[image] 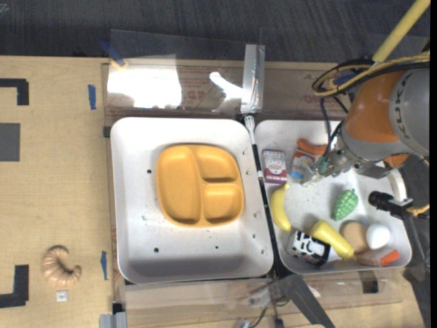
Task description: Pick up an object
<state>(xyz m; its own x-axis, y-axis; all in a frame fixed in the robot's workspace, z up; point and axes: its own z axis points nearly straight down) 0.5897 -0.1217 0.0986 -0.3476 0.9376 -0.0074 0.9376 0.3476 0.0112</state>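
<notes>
My gripper [319, 167] hangs low over the back of the right bin [404, 251], below the arm's orange band. It is right next to a small colourful packet [302, 170], and contact cannot be made out. An orange sausage-like piece [311, 145] lies just behind it. A red and white carton [274, 166] stands to its left. Further forward lie a banana [278, 209], a green bumpy fruit [346, 204], a yellow piece [333, 238], a black and white item [308, 247], a brown lump [354, 234], a white egg [378, 236] and a small orange piece [388, 257].
The left bin [130, 203] holds a yellow divided plate [199, 184]. A croissant [61, 266] lies on the cardboard bench at the front left. Cables and a yellow rod run behind the arm at the upper right. A black fitting [382, 200] juts over the right bin's edge.
</notes>
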